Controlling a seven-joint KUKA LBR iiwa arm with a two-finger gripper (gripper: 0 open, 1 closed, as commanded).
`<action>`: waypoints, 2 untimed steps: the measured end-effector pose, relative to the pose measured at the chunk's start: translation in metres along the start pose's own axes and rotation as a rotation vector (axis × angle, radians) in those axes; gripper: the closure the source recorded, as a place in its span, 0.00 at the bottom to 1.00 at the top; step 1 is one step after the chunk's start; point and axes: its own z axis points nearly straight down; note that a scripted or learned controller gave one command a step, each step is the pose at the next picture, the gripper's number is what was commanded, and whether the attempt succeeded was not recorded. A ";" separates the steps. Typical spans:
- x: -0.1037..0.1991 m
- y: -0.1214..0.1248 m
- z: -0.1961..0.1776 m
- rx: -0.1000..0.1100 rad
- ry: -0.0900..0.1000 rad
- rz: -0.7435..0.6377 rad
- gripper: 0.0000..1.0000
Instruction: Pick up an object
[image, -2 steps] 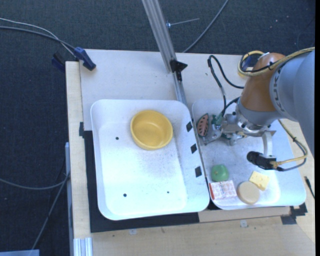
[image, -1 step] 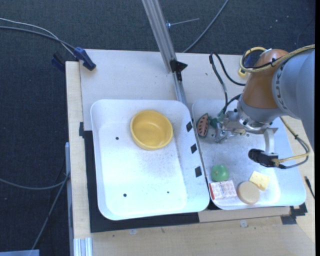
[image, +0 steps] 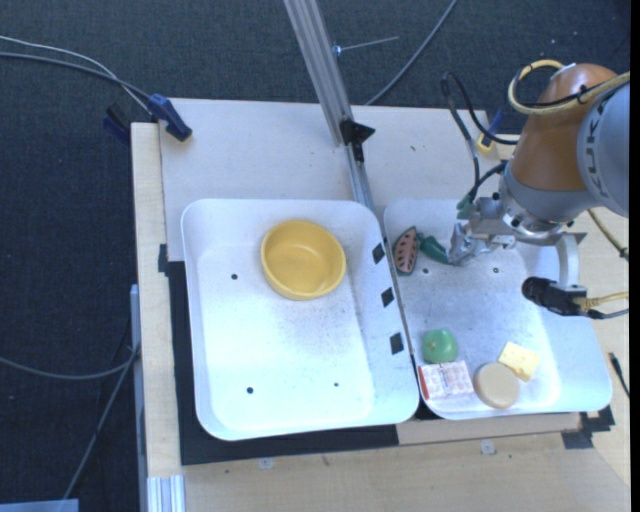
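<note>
at the near edge of the right bin (image: 560, 405) a red-and-white packet (image: 445, 381), a tan round piece (image: 497, 386) and a yellow wedge (image: 518, 360) lie close together, with a green ball (image: 439, 346) just beyond the packet. farther back, the gripper (image: 462, 250) hangs low over the bin's far left part, just right of a dark green piece (image: 434, 248) and a watermelon slice (image: 405, 250); whether its claw is apart or together i cannot tell. a yellow bowl (image: 303, 259) sits in the far part of the left bin (image: 290, 400).

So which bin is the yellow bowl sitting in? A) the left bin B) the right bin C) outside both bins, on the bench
A: the yellow bowl sits in the left bin, apart from the small things in the right bin.
</note>
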 end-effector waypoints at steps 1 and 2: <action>0.000 0.002 -0.048 -0.004 0.000 -0.003 1.00; 0.050 -0.009 -0.047 0.014 0.005 -0.004 1.00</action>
